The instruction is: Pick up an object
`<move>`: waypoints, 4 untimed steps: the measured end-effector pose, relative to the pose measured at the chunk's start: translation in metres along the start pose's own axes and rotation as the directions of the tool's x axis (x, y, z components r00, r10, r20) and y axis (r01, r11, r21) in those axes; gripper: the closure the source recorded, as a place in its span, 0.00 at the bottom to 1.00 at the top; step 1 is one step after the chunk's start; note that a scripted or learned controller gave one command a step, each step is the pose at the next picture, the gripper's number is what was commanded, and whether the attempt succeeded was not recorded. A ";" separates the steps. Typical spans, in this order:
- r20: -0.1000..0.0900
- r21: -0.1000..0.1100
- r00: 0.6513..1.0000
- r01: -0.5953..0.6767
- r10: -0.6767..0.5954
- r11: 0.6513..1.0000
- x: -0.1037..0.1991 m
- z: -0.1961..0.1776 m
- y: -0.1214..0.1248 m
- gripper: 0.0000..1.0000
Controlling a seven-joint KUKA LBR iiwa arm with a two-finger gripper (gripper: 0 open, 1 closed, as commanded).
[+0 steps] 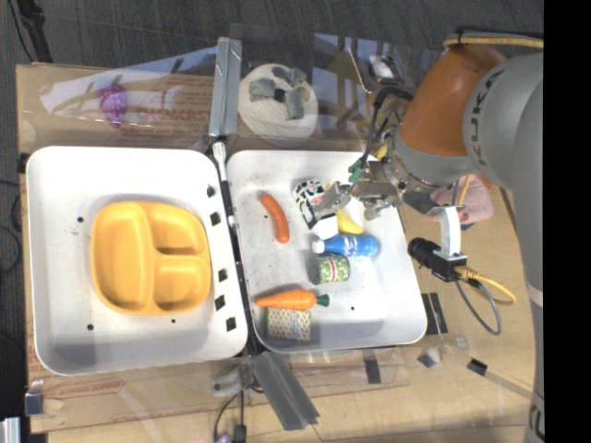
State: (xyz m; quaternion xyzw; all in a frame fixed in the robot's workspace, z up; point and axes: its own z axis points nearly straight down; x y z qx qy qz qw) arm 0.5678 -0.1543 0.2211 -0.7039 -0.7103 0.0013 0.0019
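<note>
Arm: grey with an orange band, reaching in from the right and hanging over the far right part of the right bin.

Left bin: white, carrying a yellow divided tray at its middle.

Right bin: white, carrying every loose item, so the thing to be picked is lying here.

Gripper: hovering low over the cluster at the bin's far right, just above a yellow item. Whether its fingers are spread or pressed together I cannot tell; nothing is visibly sitting between them.

Carrot: orange with a green top, lying near the front, just beyond a patterned block.

Blue bottle: lying on its side, white cap pointing left, touching the yellow item.

Red sausage: lying apart to the left, clear on all sides.

Green can: lying just in front of the bottle.

Black-and-white piece: far side of the cluster.

Handling judgement: the cluster is crowding the grasp. A straight descent onto one item, fingers straddling its narrow width, is looking safest; the sausage or carrot is offering the cleaner approach.

Labels: the can and bottle are bearing print, but it is too small to read.
</note>
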 end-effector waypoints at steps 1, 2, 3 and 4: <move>-0.001 -0.004 0.996 -0.094 0.094 0.996 -0.051 0.114 0.044 0.00; 0.000 -0.004 0.994 -0.111 0.111 0.994 -0.050 0.128 0.050 0.00; 0.001 -0.009 0.994 -0.107 0.107 0.994 -0.051 0.115 0.052 1.00; 0.000 -0.002 0.967 -0.253 0.253 0.967 0.003 -0.008 0.049 1.00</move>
